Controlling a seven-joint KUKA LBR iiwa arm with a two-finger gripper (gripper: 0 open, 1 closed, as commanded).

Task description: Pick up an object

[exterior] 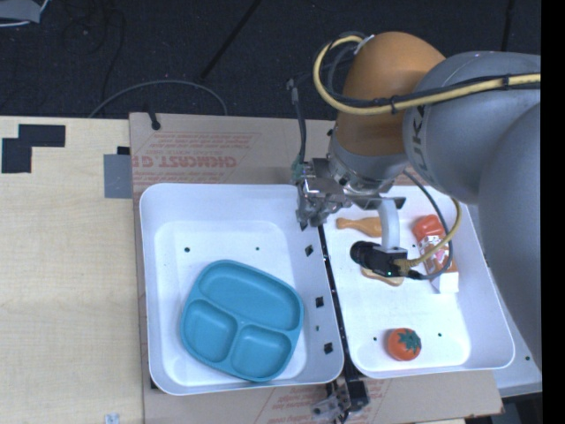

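Two white bins are sitting side by side on the table (62, 263), and the grey arm (477, 122) is reaching in from the right. Its hand (311, 207) is hanging right over the divide between the bins, toward the far end, above the inner wall of the left bin (159, 237). From where I'm standing I cannot tell whether the hand is open or closed, and I'm seeing nothing gripped in it.

Everything small is lying in the right bin (459, 325): a tan drumstick (360, 226) just beside the hand, a red piece (429, 229) further right, and a tomato (403, 344) well apart near the front wall. A blue divided plate (240, 319) is filling much of the left bin, flat and wide, and I'm thinking it's a poor bet for a pinch.

So by my reading the pick is not yet made. The drumstick is looking like the closest target. To do this well, the hand is going to need to shift right, clear of the bin walls. Then it should centre over the thick end, line its closing across the narrow width, and come straight down. Dropping where it is now is risking a knock on the rim.
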